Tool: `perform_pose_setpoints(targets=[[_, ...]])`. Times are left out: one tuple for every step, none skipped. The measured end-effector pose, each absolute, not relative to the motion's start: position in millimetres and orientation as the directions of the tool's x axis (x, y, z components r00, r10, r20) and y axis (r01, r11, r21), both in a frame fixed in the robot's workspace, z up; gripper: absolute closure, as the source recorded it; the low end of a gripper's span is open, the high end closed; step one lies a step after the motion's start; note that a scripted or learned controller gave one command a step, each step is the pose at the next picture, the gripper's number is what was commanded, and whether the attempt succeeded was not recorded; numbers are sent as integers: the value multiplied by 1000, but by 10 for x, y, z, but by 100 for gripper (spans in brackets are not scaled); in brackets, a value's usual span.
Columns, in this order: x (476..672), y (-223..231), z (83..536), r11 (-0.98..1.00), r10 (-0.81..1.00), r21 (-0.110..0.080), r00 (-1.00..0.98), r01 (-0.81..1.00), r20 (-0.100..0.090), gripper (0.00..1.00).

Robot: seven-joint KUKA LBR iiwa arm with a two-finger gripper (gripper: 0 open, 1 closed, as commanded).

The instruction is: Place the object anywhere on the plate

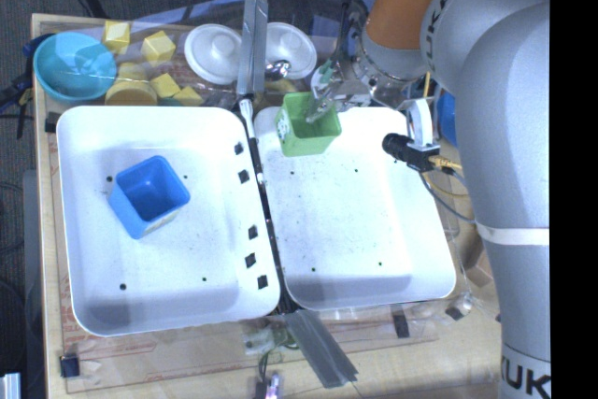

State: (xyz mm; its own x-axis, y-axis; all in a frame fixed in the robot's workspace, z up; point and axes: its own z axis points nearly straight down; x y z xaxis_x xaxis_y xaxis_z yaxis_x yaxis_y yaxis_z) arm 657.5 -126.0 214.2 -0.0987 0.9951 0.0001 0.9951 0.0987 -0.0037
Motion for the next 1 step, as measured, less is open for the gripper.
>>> perform_pose_setpoints(targets=[[6579,-1255,2231,103,995,-5,-103,995,0,100]])
